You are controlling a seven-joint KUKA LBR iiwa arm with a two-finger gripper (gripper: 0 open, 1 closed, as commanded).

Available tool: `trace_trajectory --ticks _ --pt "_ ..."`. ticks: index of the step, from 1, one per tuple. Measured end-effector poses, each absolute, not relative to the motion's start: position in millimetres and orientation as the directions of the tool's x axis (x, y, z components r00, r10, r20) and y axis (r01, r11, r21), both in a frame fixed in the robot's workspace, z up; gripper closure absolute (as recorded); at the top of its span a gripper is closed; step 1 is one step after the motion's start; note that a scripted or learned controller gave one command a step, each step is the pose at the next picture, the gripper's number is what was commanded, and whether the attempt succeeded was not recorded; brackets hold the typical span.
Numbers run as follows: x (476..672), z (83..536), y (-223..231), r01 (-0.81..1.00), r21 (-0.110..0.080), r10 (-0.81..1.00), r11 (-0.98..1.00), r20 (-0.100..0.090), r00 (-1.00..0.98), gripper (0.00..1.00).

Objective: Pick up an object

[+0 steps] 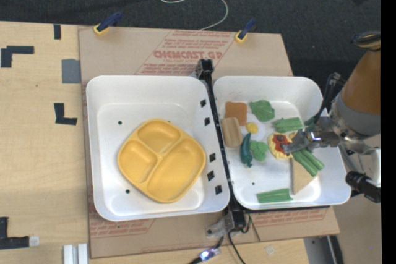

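The right bin [309, 91] holds several toy foods: a brown block [236, 110], a tan block [231, 132], a small yellow piece [252, 128], a green leafy piece [262, 110], a teal piece [247, 149], a yellow-and-red piece [278, 146], green sticks [307, 162] and a tan wedge [301, 182]. My gripper [296, 143] hangs low over the right half of this bin, its tip at the yellow-and-red piece and beside a green piece [288, 125]. The fingers are too dark and small to read. The left bin [102, 96] holds a yellow divided plate [162, 160].
Both bins rest on a cardboard sheet [185, 52] fixed with yellow and blue clamps [108, 22]. A white cable [192, 0] loops across the dark floor behind. A green strip [273, 196] lies near the right bin's front edge. The arm's orange band [365, 86] stands at the right.
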State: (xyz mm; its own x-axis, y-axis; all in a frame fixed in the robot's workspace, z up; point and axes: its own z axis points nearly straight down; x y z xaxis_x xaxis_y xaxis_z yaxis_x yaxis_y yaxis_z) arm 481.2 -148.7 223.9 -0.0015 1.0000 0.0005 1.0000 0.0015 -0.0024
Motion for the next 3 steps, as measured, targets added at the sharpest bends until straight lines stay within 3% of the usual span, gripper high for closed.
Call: trace_trajectory --ticks 1,2,3 --pt "495.9 214.6 -98.1 1.000 -0.006 1.000 0.006 0.002 -0.006 1.00" --pt "494.0 233.4 -56.5 1.000 -0.004 1.000 0.006 0.002 -0.006 1.00" --pt "491.6 211.6 -59.9 1.000 -0.008 1.000 0.000 0.000 0.000 1.00"
